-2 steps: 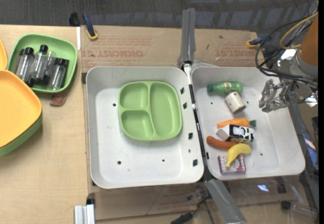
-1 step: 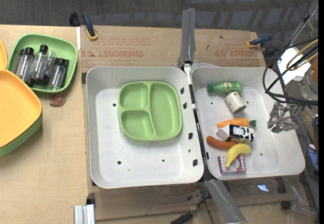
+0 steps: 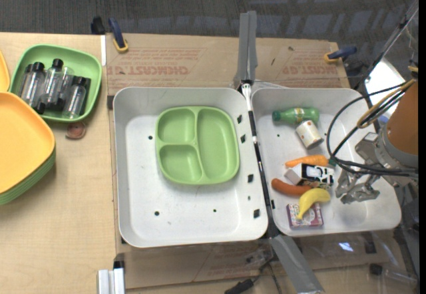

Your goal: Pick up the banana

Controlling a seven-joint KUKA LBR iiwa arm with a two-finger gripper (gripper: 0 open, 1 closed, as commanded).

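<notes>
The banana lies in the right-hand bin, near its front edge. It rests partly on a pink packet, just in front of an orange-red sausage-shaped toy and a small black-and-white box. Its long axis runs on a slant: the lower end points toward the front left of the bin, the upper end toward the back right, so that upper end is the nearer one to the jaws. The gripper stands low in the same bin, just to the right of the banana and apart from it. I cannot tell whether the jaws are released or clenched; nothing is visibly between them. The coming move, I judge, is a short shift left across the bin, with the jaws turned to close across the banana's slanted length.
</notes>
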